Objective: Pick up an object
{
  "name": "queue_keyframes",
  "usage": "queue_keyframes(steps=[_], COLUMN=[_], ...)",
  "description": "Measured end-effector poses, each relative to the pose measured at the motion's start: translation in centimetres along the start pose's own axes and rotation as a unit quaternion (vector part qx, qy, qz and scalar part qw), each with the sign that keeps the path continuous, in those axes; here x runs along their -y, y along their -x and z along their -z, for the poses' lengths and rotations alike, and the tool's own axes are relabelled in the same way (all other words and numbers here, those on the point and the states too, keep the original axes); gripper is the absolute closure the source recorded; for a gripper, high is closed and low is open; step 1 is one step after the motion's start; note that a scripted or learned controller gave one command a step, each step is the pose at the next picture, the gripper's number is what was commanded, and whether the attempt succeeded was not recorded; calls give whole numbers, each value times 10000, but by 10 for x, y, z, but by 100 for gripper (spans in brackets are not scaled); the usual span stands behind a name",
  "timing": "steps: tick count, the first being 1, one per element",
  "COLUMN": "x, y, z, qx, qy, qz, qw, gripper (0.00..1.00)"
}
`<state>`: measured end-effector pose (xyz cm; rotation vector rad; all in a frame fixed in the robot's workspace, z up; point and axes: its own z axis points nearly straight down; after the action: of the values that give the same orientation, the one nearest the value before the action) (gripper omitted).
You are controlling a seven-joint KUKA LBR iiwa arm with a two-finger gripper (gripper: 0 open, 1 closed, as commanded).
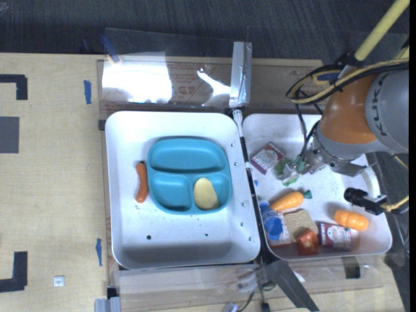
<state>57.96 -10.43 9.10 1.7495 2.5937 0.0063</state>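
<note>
The right bin (383, 242) holds several toy foods: an orange carrot (287, 201), a purple-and-white packet (266, 158), a slice of bread (299, 223), a red bottle (335, 235), a small orange piece (351, 220) and a blue item (273, 227). The grey arm with its orange band (348, 119) reaches in from the right. My gripper (296, 168) sits low in the right bin, just above the carrot and right of the packet. A small green thing (283, 170) lies at its tip; whether it is held is unclear.
The left bin (123, 239) carries a blue divided tray (185, 155) with a yellow oval piece (205, 193) in its lower right compartment. An orange sausage (140, 182) lies left of the tray. A clear plastic panel (169, 77) stands behind the bins.
</note>
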Motion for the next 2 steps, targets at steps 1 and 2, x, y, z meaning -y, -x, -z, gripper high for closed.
queue_keyframes(steps=[1,2], x=[-75,-37], y=[-45,-5], z=[95,90], qx=[-36,-47], qy=[-18,-81], qz=[-262,-462], qw=[9996,9989], gripper=[100,100])
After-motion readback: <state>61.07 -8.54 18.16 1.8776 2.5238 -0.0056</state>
